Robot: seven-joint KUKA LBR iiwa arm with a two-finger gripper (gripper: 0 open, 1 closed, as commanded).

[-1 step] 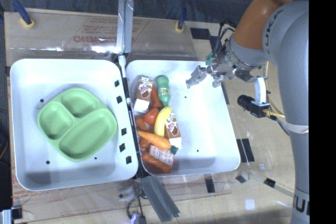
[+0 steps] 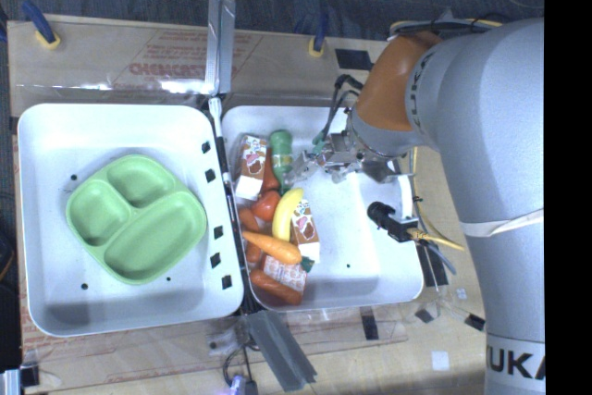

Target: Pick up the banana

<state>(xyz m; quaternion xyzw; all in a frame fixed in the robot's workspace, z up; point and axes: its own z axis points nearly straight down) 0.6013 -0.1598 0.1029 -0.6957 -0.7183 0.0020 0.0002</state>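
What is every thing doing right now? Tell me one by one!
banana: lying in the right bin, among the other food, not picked up.
carrot: lying flat just below the banana.
green bottle: lying above the banana.
green plate: sitting flat in the left bin, nothing on it.
hand: over the right bin, beside the bottle, up and to the right of the banana.

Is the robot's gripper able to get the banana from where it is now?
Probably yes. The gripper hangs over the right bin, close beside the banana. The banana lies on top of the pile with its upper side bare, though a snack packet and a tomato crowd its sides.
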